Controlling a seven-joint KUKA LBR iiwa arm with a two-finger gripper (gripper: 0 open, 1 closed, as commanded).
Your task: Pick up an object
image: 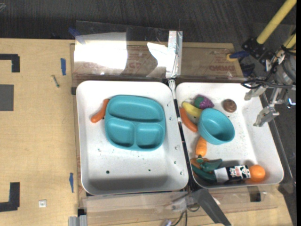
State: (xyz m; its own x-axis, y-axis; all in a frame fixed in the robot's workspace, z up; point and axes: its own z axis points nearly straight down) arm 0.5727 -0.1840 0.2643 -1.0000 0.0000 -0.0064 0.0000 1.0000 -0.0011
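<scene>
Two white bins sit side by side on the bench; gripper point(272, 108) hangs at the right bin point(263, 147) rim, nothing between its fingers, their spread unclear to us. We judge the crowded left side risky: bowl point(217, 126), banana point(191, 109) and carrot point(201, 147) touch, inviting a glancing miss.

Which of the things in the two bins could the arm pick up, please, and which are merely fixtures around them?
Pickable: teal divided plate, orange carrot, teal bowl, banana, purple grapes, brown disc, bottle, orange ball.

Fixtures: left bin, right bin, yellow pole.

A divided tray point(134, 121) lies in the left bin point(89, 164), a bowl point(217, 126) in the right bin point(263, 147).
</scene>
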